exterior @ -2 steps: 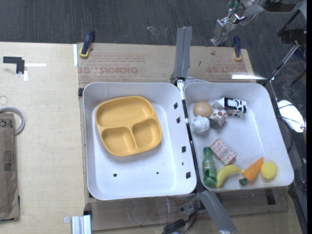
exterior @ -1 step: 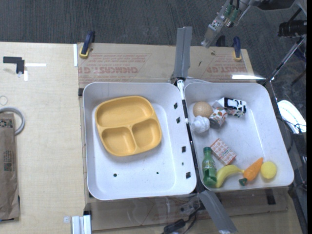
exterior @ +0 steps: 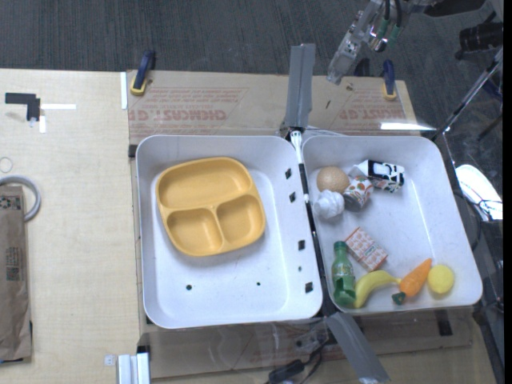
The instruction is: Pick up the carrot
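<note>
Carrot (exterior: 414,280) lies at the near edge of the right bin (exterior: 453,189), slanted, leafy green end toward the banana (exterior: 370,285), tip toward the lemon (exterior: 441,279); it sits just beside both, possibly touching the banana. Gripper (exterior: 346,54) hangs high beyond the far rim of that bin, well apart from the carrot, over the cardboard. Judgement: approach step not yet begun; best descent is straight above the carrot's thick middle, closing across its narrow width, so neighbours and bin wall stay clear. Jaw opening: cannot tell from this angle; nothing visible in them.
</note>
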Robot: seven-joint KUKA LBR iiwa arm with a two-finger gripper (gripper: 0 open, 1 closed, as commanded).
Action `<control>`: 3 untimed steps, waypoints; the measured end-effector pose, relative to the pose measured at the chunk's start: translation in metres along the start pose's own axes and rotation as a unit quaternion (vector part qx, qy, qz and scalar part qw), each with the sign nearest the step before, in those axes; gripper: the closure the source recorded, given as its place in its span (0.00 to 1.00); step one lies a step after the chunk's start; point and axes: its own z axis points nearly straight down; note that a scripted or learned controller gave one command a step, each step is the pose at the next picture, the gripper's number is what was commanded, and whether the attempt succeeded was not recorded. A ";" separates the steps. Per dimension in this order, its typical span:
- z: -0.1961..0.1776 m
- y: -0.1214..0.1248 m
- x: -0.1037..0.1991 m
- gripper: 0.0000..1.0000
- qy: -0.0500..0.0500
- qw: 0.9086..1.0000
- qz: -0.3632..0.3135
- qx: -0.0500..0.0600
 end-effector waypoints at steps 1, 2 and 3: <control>0.000 0.031 0.019 1.00 -0.001 0.994 -0.106 -0.001; 0.000 0.066 0.042 1.00 -0.001 0.950 -0.314 -0.001; 0.000 0.102 0.050 1.00 -0.002 0.887 -0.461 -0.002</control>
